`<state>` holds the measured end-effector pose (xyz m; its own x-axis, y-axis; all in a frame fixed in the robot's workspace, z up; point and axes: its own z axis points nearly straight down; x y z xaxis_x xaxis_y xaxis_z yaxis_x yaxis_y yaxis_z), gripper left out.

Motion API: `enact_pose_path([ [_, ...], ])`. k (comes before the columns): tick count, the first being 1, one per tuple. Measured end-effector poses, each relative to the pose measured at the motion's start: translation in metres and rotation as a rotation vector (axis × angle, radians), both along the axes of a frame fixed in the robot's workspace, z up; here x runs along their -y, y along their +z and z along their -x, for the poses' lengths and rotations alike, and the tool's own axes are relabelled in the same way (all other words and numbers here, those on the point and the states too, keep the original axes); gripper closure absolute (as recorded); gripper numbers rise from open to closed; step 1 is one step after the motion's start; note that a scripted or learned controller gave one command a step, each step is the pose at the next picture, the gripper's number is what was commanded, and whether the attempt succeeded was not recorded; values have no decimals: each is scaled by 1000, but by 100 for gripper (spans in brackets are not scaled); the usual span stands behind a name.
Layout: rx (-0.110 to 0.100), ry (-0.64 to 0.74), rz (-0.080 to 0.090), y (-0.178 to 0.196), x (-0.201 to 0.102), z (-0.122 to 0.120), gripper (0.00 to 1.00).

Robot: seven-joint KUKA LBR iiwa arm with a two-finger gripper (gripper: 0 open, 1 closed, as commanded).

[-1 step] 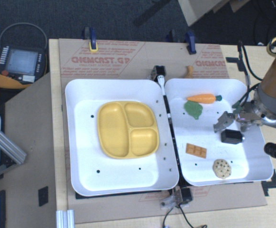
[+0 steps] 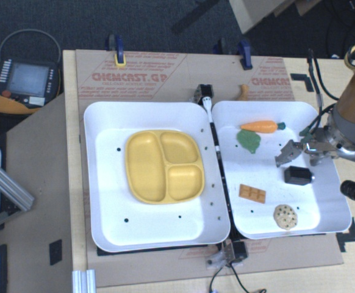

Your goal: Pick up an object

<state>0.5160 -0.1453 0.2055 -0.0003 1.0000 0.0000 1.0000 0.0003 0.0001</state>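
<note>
Reaching in from the right edge of the frame, the grey arm (image 2: 351, 112) hangs its hand (image 2: 296, 149) over the right part of the right bin (image 2: 330, 215). The hand's 2 fingers are spread apart with nothing between them, one grey fingertip (image 2: 285, 154) pointing left and down. Just below the hand, a small black block (image 2: 298, 176) lies on the bin floor, apart from the fingers. In the upper part of the same bin an orange carrot (image 2: 260, 126) lies flat, with a green leafy piece (image 2: 249, 141) just below it. Lower down sit a brown cracker (image 2: 252, 193) and, near the bottom edge, a round cookie (image 2: 285, 217). The left bin (image 2: 104, 224) holds a yellow divided plate (image 2: 163, 165) with 3 compartments. Both bins rest on the desk (image 2: 74, 182).
</note>
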Motion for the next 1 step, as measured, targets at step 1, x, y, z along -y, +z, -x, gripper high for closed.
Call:
enact_pose_path([
  [1,-7,-2,-2,-48,8,4,0],
])
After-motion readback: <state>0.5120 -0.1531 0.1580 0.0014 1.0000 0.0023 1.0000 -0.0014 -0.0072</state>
